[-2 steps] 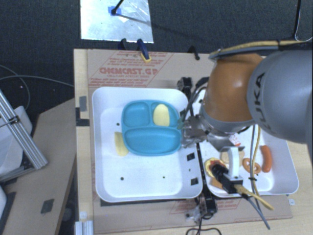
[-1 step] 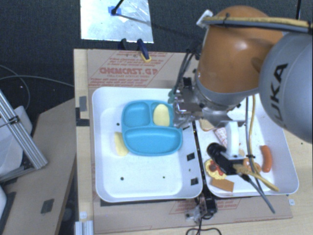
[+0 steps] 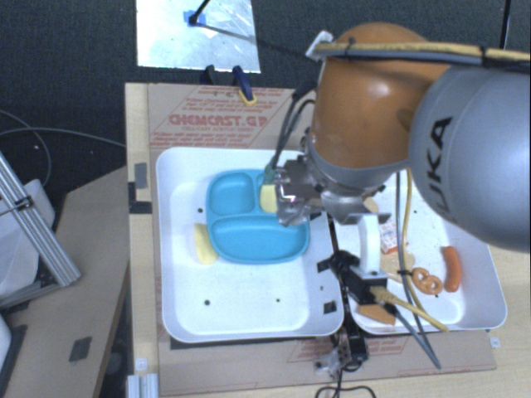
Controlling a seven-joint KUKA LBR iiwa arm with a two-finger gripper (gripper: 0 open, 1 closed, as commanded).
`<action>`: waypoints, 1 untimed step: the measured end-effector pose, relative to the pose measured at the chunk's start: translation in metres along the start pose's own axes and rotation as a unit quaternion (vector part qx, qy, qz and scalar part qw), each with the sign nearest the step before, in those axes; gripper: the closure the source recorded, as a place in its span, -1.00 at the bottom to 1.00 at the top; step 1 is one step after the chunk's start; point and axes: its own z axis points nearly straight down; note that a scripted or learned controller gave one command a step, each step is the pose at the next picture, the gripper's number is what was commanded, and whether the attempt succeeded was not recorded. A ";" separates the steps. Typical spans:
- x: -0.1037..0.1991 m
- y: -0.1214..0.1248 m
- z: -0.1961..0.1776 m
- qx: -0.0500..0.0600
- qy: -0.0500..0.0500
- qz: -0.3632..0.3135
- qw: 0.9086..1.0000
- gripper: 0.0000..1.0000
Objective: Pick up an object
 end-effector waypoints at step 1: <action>-0.023 0.003 -0.004 -0.001 0.000 0.002 1.000 1.00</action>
